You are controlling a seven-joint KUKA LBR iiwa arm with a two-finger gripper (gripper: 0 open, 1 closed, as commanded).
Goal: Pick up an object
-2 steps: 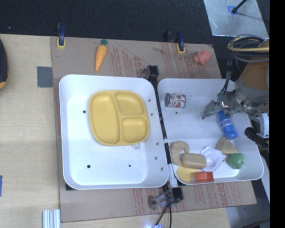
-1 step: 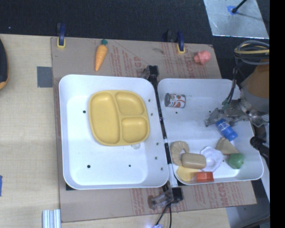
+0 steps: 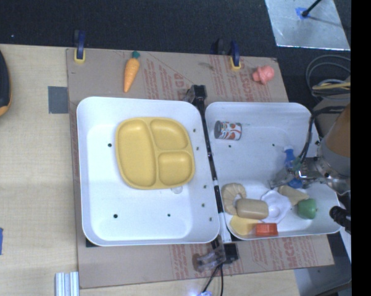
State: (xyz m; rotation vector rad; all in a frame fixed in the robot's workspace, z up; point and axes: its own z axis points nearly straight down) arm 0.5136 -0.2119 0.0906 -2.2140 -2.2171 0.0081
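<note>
The right white bin holds a small can lying on its side near the back left. A cluster lies at the bin's front: a tan bread roll, a red block, a green ball, a white crumpled piece and a pale round item. My gripper reaches in from the right and hovers low over the right half of this bin, just above the white piece and beside the green ball. A blue part shows on its wrist.
The left bin holds a yellow divided plate. A toy carrot and a pink toy lie on the cardboard behind the bins. Clamps sit along the board's back edge. Cables lie at the right.
</note>
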